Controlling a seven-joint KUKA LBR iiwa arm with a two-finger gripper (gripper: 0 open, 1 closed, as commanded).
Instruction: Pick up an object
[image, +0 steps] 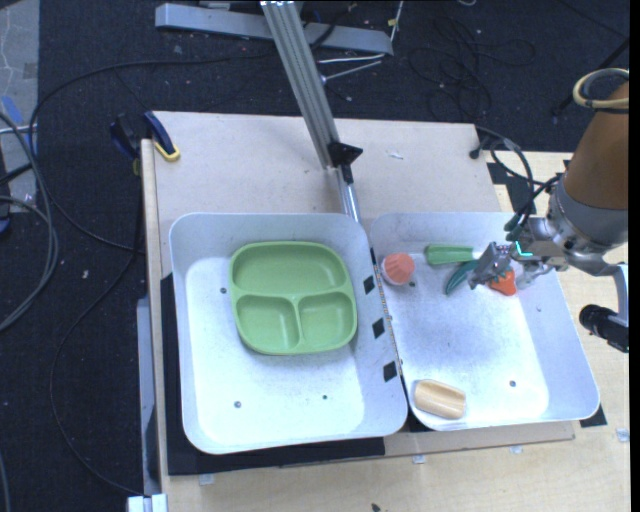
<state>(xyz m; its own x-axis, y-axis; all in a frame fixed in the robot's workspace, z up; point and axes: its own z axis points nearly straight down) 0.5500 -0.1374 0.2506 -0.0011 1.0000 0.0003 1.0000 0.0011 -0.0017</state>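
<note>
My gripper (489, 270) hangs low over the far right part of the right bin (560, 350). A small orange-red thing (506, 286) lies right beside it, partly hidden by the wrist. Just to its left lie a green stick-like piece (448, 255) and a darker green piece (460, 279), close to the gripper's tip. A round orange ball (398, 267) rests near the bin's far left corner. At the near edge of the bin sits a tan bread-like block (440, 398).
The left bin (200, 400) holds a green divided plate (294, 297). A slanted metal pole (315, 90) rises from the seam between the bins at the back. The arm's orange band (605, 150) stands over the right bin's far right corner.
</note>
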